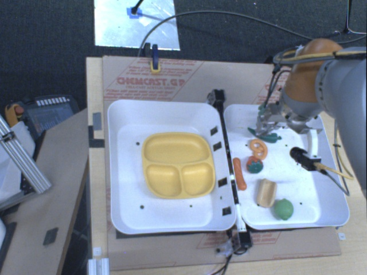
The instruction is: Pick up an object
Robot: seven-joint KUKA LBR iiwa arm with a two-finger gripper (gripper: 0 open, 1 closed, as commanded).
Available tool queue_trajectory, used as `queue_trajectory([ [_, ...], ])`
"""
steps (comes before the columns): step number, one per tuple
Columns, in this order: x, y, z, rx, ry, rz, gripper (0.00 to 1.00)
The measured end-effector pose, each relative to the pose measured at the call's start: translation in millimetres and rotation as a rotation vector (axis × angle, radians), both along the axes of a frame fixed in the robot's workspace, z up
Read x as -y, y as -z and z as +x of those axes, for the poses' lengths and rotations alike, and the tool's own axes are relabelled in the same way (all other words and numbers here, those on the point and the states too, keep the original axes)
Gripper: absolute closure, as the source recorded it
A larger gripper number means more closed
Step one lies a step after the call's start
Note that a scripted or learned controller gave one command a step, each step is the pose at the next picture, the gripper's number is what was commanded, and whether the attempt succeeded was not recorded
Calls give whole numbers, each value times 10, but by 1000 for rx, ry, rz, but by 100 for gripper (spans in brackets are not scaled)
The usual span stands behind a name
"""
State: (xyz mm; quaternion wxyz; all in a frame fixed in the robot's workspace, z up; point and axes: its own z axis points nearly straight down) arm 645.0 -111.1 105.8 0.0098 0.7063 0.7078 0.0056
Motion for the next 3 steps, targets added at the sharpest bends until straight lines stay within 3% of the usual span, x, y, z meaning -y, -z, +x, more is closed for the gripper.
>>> queue_trajectory([
  [1,77,-503,-40,-16,2,5,100],
  [2,80,-1051,-22,-14,-1,5,100],
  [3,-444,-1166,-56,-19,-6,7,100],
])
